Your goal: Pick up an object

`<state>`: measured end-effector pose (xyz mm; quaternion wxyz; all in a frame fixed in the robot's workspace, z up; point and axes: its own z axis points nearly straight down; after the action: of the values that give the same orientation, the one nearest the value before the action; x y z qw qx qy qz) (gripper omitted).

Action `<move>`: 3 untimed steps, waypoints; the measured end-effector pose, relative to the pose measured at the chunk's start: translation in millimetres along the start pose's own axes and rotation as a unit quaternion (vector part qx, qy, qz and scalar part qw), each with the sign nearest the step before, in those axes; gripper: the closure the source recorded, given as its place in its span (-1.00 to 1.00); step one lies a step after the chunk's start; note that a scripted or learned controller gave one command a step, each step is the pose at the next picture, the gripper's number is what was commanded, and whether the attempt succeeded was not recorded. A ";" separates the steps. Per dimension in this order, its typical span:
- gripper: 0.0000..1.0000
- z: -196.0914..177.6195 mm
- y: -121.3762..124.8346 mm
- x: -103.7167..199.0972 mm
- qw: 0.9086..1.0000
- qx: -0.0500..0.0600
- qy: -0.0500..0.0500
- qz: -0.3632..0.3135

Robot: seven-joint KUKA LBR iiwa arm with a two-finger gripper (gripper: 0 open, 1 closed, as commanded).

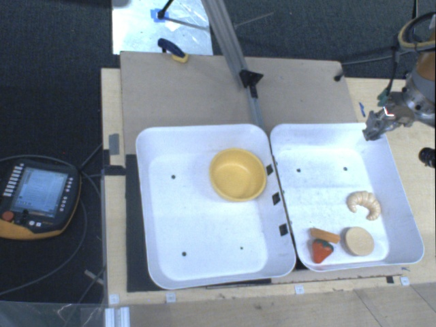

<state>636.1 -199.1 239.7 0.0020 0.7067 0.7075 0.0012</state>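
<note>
A yellow bowl point(237, 174) sits in the left bin point(163, 251), near its upper right corner. The right bin point(320, 162) holds a pale croissant point(364, 204), a round tan biscuit point(357, 241), a red strawberry point(321, 251) and a small orange piece point(325, 235), all in its lower right part. My gripper point(375, 128) hangs over the right bin's upper right rim, well above and away from these objects. Nothing shows between its fingers.
A metal pole point(228, 36) slants down to a black clamp point(250, 79) behind the bins. A teach pendant point(37, 196) lies on the floor at the left. A blue and yellow clamp point(172, 49) sits at the board's back edge.
</note>
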 end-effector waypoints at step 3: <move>1.00 2.7 -27.3 145.5 1.000 0.002 0.001 -0.002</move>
<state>608.6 -53.6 236.7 -0.0005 0.7055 0.7087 0.0003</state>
